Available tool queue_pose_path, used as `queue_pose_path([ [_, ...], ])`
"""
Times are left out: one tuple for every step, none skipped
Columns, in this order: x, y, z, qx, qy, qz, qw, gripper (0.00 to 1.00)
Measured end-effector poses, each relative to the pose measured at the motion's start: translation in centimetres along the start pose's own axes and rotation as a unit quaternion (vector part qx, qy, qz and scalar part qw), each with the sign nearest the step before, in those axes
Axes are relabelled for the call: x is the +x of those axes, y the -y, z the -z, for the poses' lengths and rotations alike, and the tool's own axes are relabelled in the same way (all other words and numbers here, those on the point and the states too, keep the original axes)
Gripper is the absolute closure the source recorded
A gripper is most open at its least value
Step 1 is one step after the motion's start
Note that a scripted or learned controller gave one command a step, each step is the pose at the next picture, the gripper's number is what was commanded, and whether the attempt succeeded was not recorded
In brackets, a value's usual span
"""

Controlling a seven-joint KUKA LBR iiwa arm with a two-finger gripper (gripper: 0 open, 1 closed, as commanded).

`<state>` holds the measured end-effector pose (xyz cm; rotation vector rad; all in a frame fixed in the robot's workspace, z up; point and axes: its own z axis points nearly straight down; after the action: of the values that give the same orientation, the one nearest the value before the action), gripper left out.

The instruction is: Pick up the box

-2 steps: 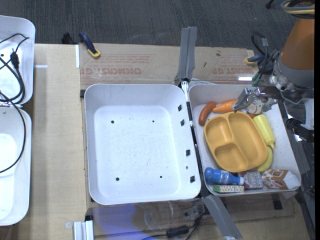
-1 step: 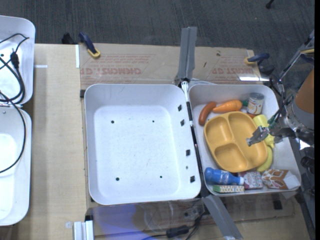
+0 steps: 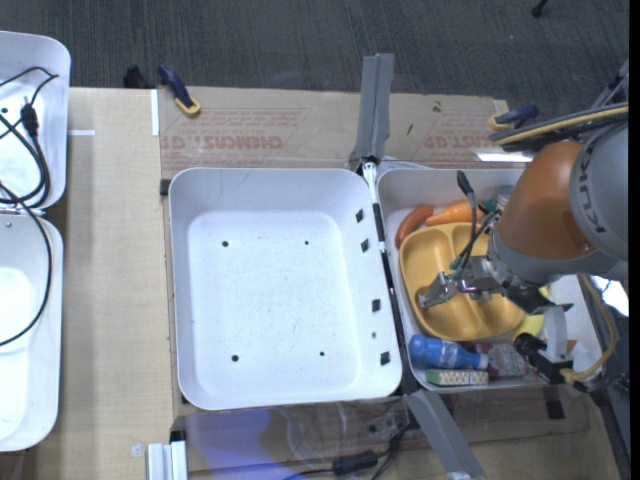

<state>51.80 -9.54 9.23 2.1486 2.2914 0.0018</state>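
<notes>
Grey arm [image 3: 610,183] with an orange band [image 3: 540,203], black cables.

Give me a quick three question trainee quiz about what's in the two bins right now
1. True or false: the end effector is over the right bin.
2. Which item lies nearest the right bin's front wall? A) box B) orange item C) yellow bowl
3. Fill in: the blue bottle lies just ____ the box.

Key: 1 true; 2 A; 3 behind.

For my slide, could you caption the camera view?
Gripper poised above yellow dish in cluttered right bin.
</notes>
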Motion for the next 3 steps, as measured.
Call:
queue_pose_path([
  [-0.3,-0.2,1.1,-0.002,0.002,-0.003,1.0,1.0],
  [-1.4,3.1,0.8,-0.01,-0.007,-0.291,0.9566,1.0],
  [-0.2,2.0,0.7,-0.006,-0.004,-0.477,0.8789,1.0],
])
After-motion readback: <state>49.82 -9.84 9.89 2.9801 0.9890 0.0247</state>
